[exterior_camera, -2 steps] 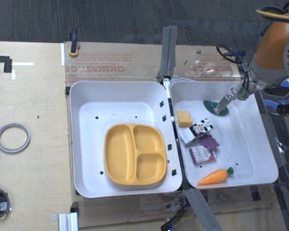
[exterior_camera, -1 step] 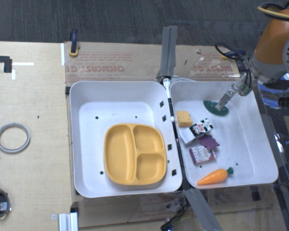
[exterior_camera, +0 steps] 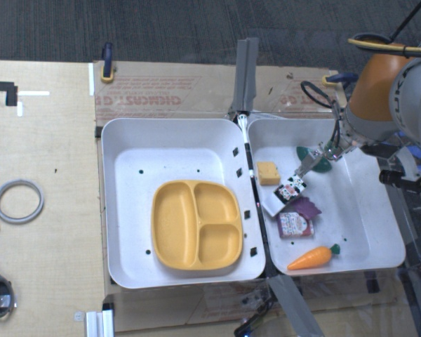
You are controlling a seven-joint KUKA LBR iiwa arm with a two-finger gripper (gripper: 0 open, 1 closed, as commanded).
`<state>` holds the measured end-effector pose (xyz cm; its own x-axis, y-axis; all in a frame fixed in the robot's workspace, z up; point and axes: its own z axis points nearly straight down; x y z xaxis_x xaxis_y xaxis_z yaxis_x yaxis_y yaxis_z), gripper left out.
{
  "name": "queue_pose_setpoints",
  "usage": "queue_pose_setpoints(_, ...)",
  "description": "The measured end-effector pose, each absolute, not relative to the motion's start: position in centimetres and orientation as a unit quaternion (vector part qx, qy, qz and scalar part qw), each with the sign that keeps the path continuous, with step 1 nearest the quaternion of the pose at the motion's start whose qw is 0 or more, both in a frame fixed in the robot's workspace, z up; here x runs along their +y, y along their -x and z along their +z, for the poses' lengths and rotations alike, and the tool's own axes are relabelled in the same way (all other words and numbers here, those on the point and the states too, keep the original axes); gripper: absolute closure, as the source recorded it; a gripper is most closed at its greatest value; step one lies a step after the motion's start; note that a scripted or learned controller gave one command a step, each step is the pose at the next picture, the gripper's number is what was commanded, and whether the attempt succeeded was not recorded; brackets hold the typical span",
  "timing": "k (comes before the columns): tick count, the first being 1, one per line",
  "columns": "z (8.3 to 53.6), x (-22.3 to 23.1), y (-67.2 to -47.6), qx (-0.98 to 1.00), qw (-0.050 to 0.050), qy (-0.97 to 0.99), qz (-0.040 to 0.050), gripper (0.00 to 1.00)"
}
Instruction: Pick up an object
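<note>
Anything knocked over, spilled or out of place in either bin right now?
Nothing stands out. The yellow divided plate lies flat in the left bin; the cheese block, pouch and carrot lie loose.

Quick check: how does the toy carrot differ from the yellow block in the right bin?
The carrot is orange with a green tip, long and tapered; the block is pale yellow and squarish. The carrot lies near the bin's front edge, the block against the left wall, further back. Both rest loose in the right bin, apart from the gripper.

Red print on the cardboard sheet [exterior_camera: 170, 94] behind the bins is too faint to read.
</note>
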<state>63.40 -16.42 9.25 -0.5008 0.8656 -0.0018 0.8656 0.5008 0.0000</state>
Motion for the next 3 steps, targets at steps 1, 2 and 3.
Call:
queue_pose_setpoints(1,10.2,-16.4,-63.4,0.867,0.001,-0.498,-0.0016,1.00)
queue_pose_setpoints(2,21.1,-13.5,-64.7,0.819,0.001,-0.574,-0.0006,1.00)
queue_pose_setpoints(3,16.2,-12.4,-63.1,0.816,-0.001,-0.578,-0.0016,1.00)
